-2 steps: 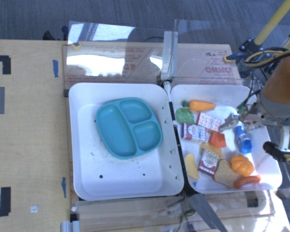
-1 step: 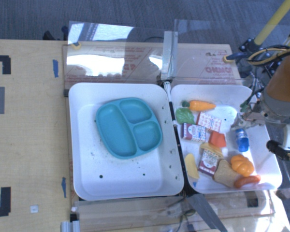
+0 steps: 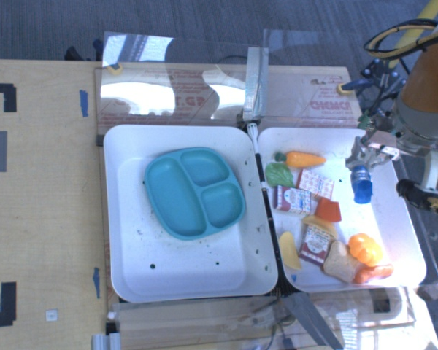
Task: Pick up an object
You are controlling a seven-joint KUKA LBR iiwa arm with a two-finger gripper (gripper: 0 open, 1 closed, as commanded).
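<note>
My gripper (image 3: 364, 165) hangs over the back right of the right bin (image 3: 405, 224), reaching in from the right. A small blue bottle (image 3: 362, 187) with a pale cap sits between its fingers, and the gripper is shut on the bottle's top. Left of it lie an orange carrot (image 3: 304, 159) and a green leafy piece (image 3: 279, 173). Lower in the bin are red and white packets (image 3: 293, 199), a red-orange block (image 3: 327, 210), a brown packet (image 3: 315, 243), a yellow banana slice (image 3: 288, 251), an orange fruit (image 3: 364, 248) and a tan loaf (image 3: 341, 265).
The left bin (image 3: 131, 254) holds a blue divided plate (image 3: 196, 192). A ridge (image 3: 263, 203) separates the two bins. Clear plastic panels (image 3: 175, 86) stand behind them. Yellow and black cables (image 3: 401, 39) hang at the upper right by the arm.
</note>
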